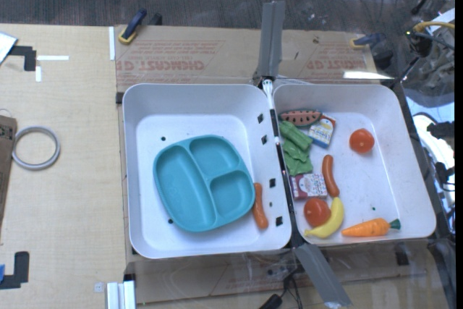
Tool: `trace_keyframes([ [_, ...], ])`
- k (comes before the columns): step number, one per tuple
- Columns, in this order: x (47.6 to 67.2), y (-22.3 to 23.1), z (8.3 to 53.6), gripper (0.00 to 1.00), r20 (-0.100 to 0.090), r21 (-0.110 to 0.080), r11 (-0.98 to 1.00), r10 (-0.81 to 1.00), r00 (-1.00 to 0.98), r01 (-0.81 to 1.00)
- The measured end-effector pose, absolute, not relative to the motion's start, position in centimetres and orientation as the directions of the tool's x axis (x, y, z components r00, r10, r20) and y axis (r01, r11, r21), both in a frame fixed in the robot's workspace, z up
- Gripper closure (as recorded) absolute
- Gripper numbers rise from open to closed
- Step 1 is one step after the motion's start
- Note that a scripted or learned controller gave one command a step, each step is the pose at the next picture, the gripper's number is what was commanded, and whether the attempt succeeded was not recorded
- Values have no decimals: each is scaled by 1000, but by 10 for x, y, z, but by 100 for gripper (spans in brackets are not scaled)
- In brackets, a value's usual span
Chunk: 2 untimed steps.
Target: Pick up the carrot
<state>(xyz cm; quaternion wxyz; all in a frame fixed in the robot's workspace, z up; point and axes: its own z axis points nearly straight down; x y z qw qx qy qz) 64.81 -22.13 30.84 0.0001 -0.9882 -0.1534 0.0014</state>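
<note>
Carrot (369, 228) lay in right bin (416, 177), front corner, tip just beside banana (327, 221). Gripper state: cannot tell. Best grasp likely across carrot's thick middle, clear of banana and bin wall.

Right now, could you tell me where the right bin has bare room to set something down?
Bare floor lies right of the sausage, between the tomato above and the carrot below. The bin's left side, by the divider, is crowded.
</note>
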Motion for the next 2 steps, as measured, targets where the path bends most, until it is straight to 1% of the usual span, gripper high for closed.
trace_keyframes([
  [1, 623, -222, 181, 100, -3, -2, -878, 479, 878, 479],
  [2, 634, -222, 308, 100, -3, -1, -953, 304, 953, 304],
])
